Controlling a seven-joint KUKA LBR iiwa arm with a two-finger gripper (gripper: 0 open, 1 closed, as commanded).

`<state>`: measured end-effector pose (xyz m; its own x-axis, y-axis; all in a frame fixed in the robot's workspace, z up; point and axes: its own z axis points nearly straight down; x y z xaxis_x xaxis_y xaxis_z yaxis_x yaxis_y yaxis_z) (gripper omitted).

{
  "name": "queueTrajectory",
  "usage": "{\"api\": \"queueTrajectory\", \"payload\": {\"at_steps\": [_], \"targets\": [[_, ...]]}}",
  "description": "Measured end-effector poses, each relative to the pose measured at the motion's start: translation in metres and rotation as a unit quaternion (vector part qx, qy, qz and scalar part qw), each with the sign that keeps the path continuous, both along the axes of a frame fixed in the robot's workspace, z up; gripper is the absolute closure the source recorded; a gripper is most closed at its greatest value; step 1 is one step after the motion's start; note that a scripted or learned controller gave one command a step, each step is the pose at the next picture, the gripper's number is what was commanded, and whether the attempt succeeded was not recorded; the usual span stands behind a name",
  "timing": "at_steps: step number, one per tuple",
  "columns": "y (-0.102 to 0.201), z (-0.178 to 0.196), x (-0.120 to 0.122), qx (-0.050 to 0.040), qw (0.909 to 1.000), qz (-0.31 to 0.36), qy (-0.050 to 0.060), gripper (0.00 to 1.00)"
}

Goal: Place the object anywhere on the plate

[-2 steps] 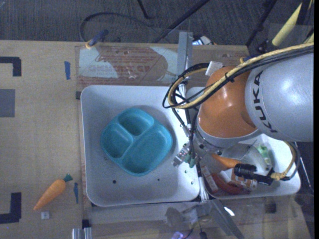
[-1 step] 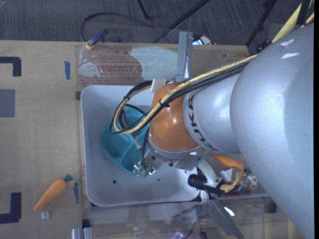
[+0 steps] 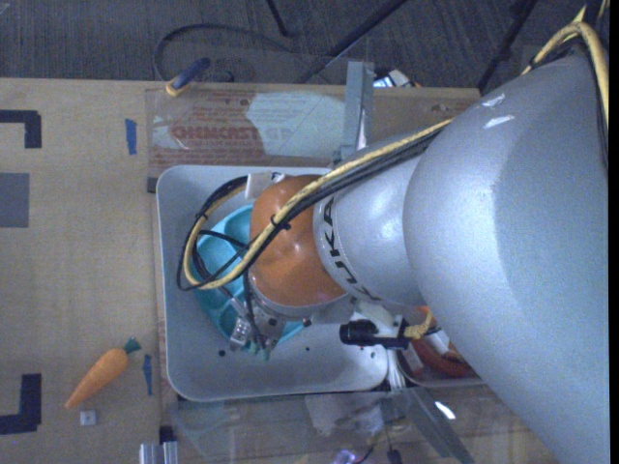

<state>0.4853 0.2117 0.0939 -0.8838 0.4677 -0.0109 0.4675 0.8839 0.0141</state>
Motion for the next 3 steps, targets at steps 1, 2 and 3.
{"api": "queueTrajectory", "payload": {"at_steps": [1, 2, 3], "targets": [[0.012, 0.0, 0.006, -0.0003, 1.0, 0.001, -0.001, 1.0], [0.013, 0.084, -0.006, -0.0048, 0.9895, 0.145, 0.007, 1.0], [0.014, 0.099, -0.006, -0.0051, 0.9779, 0.209, 0.006, 1.0]]}}
